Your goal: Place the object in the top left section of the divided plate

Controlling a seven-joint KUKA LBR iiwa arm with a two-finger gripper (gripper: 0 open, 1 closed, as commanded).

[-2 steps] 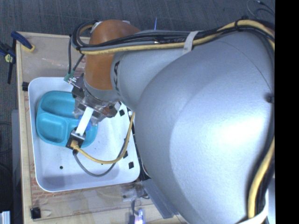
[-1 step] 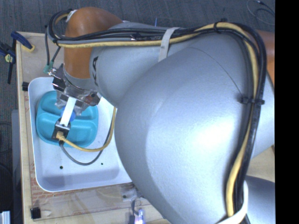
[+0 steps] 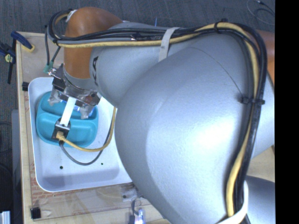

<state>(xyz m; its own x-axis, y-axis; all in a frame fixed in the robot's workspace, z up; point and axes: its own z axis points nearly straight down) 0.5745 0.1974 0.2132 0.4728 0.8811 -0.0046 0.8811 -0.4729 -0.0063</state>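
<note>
A blue divided plate (image 3: 77,127) lies in the left white bin (image 3: 74,171), toward its upper left part. The arm reaches across from the right, its orange band above the wrist. My gripper (image 3: 70,107) hangs right over the upper part of the plate, with a white strip and a yellow cable running down from it. The wrist and mount hide the fingertips and whatever may lie between them. No separate object shows on the visible parts of the plate.
The grey arm body covers the right bin and most of the view's right side. A yellow and black cable (image 3: 86,148) loops over the bin floor below the plate. Blue clamps (image 3: 21,38) sit at the bench's left edge.
</note>
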